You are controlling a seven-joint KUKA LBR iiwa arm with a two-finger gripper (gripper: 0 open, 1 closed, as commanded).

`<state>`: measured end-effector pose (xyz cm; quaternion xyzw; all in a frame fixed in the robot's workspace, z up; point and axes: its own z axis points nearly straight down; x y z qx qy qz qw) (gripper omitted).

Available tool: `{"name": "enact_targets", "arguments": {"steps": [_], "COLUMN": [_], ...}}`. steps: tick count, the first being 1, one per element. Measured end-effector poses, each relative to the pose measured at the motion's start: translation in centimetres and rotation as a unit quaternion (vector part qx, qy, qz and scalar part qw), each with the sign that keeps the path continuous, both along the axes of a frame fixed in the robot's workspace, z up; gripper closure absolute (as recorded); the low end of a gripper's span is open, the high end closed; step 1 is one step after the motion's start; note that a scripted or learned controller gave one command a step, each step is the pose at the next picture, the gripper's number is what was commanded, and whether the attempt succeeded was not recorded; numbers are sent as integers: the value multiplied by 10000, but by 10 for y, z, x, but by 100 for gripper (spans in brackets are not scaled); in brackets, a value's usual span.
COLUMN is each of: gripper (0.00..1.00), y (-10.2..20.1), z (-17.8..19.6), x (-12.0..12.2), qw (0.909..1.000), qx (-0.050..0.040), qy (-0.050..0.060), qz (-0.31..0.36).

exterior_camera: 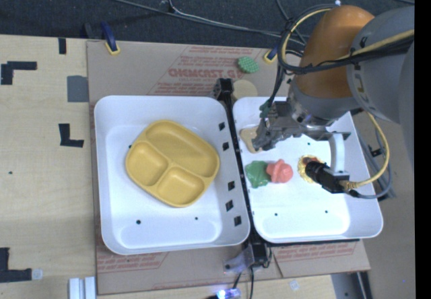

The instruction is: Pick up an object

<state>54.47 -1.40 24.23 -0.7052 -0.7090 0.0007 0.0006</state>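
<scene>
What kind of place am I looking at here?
Probably a robotics lab's grasping test bench: a robot arm reaches over two white bins, one bearing a yellow divided plate, the other small toys, with cables trailing behind.

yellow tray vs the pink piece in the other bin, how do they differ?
The yellow divided tray is far larger than the pink toy piece. The tray is flat with three compartments; the pink piece is a small rounded lump. The tray lies alone in the left bin; the pink piece sits beside a green piece in the right bin.

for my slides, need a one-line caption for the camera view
Gripper low over right bin beside green and pink items; yellow divided tray in left bin.
</scene>
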Motion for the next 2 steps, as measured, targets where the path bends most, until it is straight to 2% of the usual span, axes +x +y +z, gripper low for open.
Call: {"name": "enact_targets", "arguments": {"steps": [1,2], "gripper": [100,100], "y": [52,108], "z": [0,-15], "x": [5,24], "qw": [10000,10000], "qx": [6,2], "qy": [0,1], "qz": [5,6]}}
